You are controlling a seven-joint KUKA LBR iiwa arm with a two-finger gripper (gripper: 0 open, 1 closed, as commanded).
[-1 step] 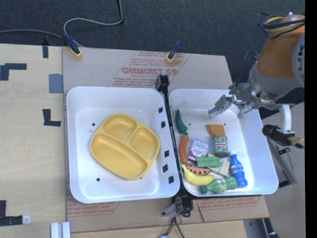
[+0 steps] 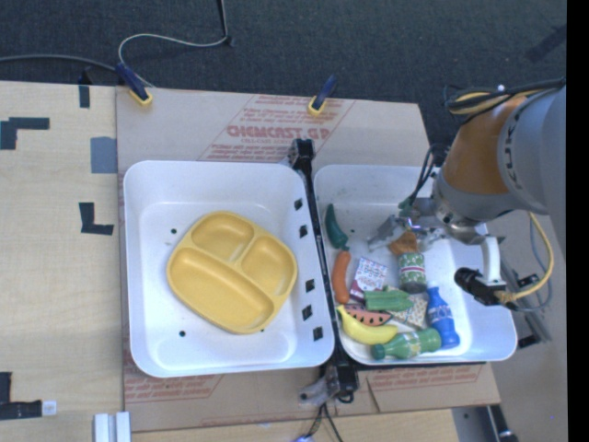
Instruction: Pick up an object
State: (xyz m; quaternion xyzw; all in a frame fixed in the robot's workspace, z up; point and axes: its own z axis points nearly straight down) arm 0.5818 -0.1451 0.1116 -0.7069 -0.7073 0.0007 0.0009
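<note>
Arm (image 2: 502,159) bent down — pincer (image 2: 405,231) low in rt bin (image 2: 368,187).

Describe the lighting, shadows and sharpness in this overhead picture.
Camera view: even, soft light, no harsh glare on the white bins; the yellow tray casts a faint shadow; the toys under the gripper look small and slightly soft; the arm shades the right bin's far corner.

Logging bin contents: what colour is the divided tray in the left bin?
Yellow: the divided tray is plain yellow all over, seen clearly in the camera view.
</note>
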